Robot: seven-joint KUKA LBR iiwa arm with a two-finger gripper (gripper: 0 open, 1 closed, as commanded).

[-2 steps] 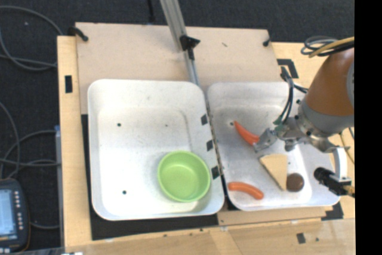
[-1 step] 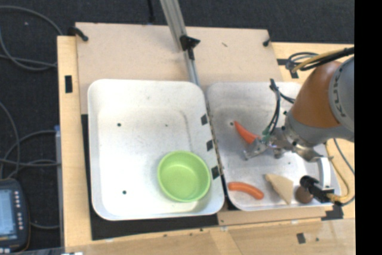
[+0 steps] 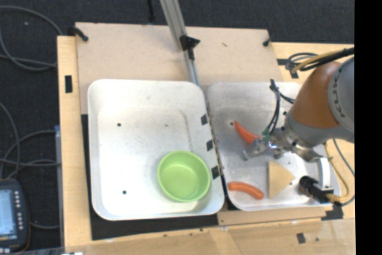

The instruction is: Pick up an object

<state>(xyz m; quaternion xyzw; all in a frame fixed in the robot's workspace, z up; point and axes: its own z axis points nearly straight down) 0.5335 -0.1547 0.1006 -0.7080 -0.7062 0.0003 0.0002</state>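
Observation:
In the right bin [image 3: 239, 98] an orange carrot-shaped piece [image 3: 243, 130] lies slanted near the middle. A second orange piece [image 3: 246, 189] rests along the front wall. Beside it to the right sits a cream wedge [image 3: 278, 178]. My gripper [image 3: 254, 148] is low inside this bin, just below and right of the slanted orange piece's lower end and above the wedge. Whether it touches that piece is not clear. The arm's orange band [image 3: 316, 98] rises over the bin's right side.
The left bin [image 3: 119, 104] holds a green bowl [image 3: 184, 175] at its front right corner. A slanted metal rail [image 3: 170, 3] runs from the top down to the gap between the bins. Cables trail over the dark floor at left.

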